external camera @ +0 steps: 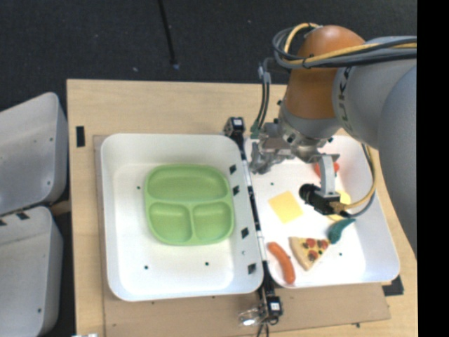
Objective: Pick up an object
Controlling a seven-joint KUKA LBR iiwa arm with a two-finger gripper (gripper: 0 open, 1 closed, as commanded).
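Just beyond the yellow slice, toward the far rim of the right bin and a little to the view's left of it, hangs the gripper. Whether its jaws are wide or narrow I cannot tell from this angle.

The slice lies flat on the bin floor, near the gripper but apart from it. It looks the likeliest object to pick up, so the coming move would run down and slightly to the view's right. It is roughly square and turned cornerwise, with no clear long axis, and being so thin it may slip out of a pinch.

A sausage lies on the near side of the slice, its length running away from the slice toward the near rim. A pizza wedge sits just beside the sausage, and a teal piece lies to the view's right of the slice. A red piece stands beyond the slice on that same side.

Nothing rests on the slice or crowds it. Well to the view's left of the slice, in the left bin, lies a green plate.
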